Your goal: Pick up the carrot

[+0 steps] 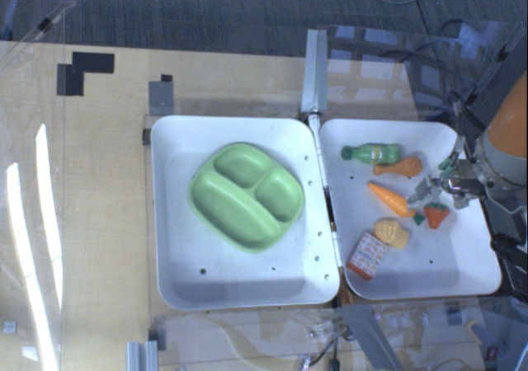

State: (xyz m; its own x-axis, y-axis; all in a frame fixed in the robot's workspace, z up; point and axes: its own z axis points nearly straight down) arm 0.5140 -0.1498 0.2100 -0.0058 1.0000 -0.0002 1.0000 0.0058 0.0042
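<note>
Orange carrot (389,199) lies flat near the middle of the right bin (470,274), tip pointing up-left, thick end down-right. Gripper (432,189) hangs low over the same bin, just right of the carrot; fingers look parted, nothing between them. Strawberry (437,214) sits directly below the gripper, near the carrot's thick end. Green bottle (372,152) on its side at the bin's upper part, chicken drumstick (398,167) just below and right of it. Corn cob (391,233) and a red-and-white box (368,255) lie touching in the lower part. Left bin (177,279) carries a green divided plate (247,195), three compartments.
</note>
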